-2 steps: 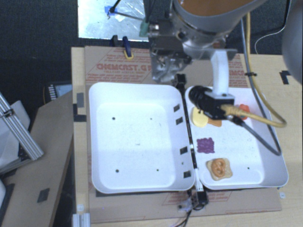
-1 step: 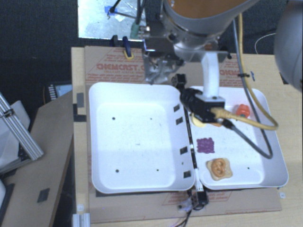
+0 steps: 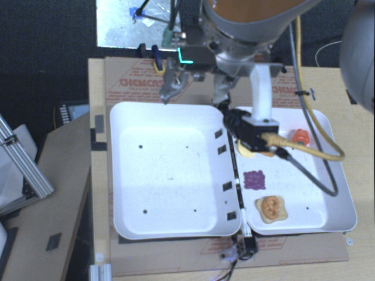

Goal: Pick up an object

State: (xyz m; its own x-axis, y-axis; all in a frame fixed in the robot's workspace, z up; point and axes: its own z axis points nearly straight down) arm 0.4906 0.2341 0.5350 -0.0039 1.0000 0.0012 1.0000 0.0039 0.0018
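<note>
My gripper (image 3: 193,96) hangs over the back rim of the left bin (image 3: 126,113), near the divider between the bins. Its two fingers (image 3: 170,89) stand wide apart, open, with nothing between them. In the right bin (image 3: 337,206) lie a purple flat piece (image 3: 254,180), a tan lumpy object (image 3: 271,208) near the front, and a small orange-red object (image 3: 300,136) at the right. A yellow object (image 3: 248,151) peeks out from under the black unit mounted on the arm.
The black unit (image 3: 252,132) and a yellow cable (image 3: 304,151) with a black cable hang over the right bin's back half. Clips line the divider (image 3: 234,174) between the bins. Cardboard lies under both bins.
</note>
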